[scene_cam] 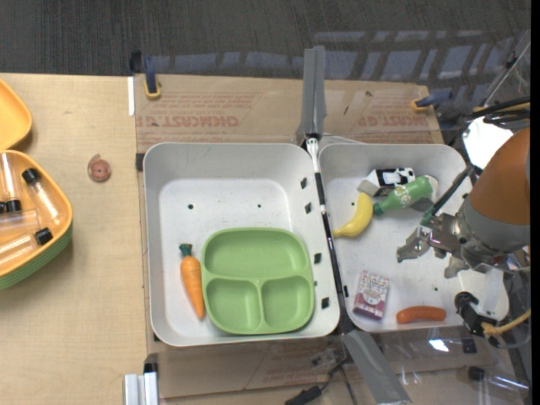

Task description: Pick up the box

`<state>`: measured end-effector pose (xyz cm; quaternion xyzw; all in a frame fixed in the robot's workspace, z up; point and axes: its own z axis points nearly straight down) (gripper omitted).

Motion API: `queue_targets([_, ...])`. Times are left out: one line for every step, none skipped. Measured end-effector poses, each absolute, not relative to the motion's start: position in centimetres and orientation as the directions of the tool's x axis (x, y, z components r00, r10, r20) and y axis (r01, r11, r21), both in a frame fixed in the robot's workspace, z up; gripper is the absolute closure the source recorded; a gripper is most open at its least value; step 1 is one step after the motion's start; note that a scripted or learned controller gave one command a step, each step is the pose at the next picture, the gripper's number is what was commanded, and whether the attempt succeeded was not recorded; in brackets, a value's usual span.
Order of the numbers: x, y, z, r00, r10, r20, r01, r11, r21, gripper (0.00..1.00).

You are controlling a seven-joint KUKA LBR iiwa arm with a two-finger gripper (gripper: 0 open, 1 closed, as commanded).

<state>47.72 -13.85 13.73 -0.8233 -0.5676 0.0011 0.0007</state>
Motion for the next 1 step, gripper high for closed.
queue_targets([47.74, -4.38, 19.06, 0.264, 0.964, -0.002, 0.964, -0.264, -0.003, 0.00])
